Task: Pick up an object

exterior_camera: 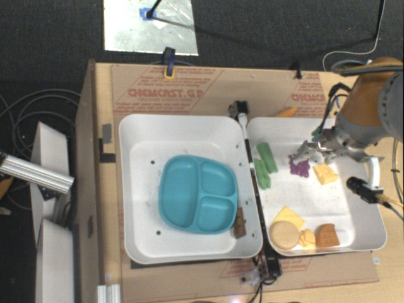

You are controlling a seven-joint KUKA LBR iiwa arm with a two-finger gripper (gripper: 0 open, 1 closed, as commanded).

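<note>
My gripper (308,148) hangs low over the back of the right bin (372,229), just above and to the right of a purple bunch of grapes (299,166). A pale yellow cheese block (325,173) lies just right of the grapes, below the wrist. Two green pieces (266,158) (261,173) lie by the bin's left wall. Along the front edge sit a yellow wedge (288,216), a round beige piece (284,235), a small yellow piece (307,237) and a brown biscuit (327,235). I see nothing held.
The left bin (136,169) holds a blue divided plate (198,194) with a small brown item (240,223) at its right edge. An orange piece (286,112) lies behind the right bin. A black fitting (362,189) sticks out over the right bin's right side.
</note>
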